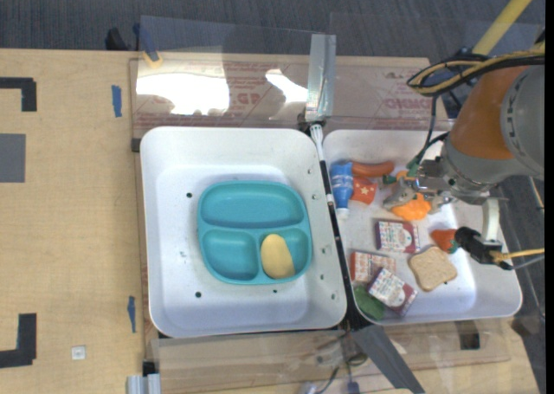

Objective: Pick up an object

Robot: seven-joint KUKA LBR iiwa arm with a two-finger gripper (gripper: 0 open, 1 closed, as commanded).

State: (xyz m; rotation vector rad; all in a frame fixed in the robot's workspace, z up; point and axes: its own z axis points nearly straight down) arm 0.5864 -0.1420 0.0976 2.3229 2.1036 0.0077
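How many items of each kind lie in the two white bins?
Teal divided tray: 1
Yellow potato-shaped piece: 1
Blue bottle: 1
Toast slice: 1
Orange toy: 1
Printed packets: 3
Total: 8, leaving out small pieces that cannot be told apart.

The right bin [498, 297] holds a jumble: a blue packet [341, 184] upright by its left wall, an orange toy [412, 208] near the middle, patterned snack packs [387, 280] lying flat, and a bread slice [433, 268] beside them. In the left bin [164, 236] a teal divided tray [247, 219] lies flat with a yellow potato-like piece [277, 256] in its lower right compartment
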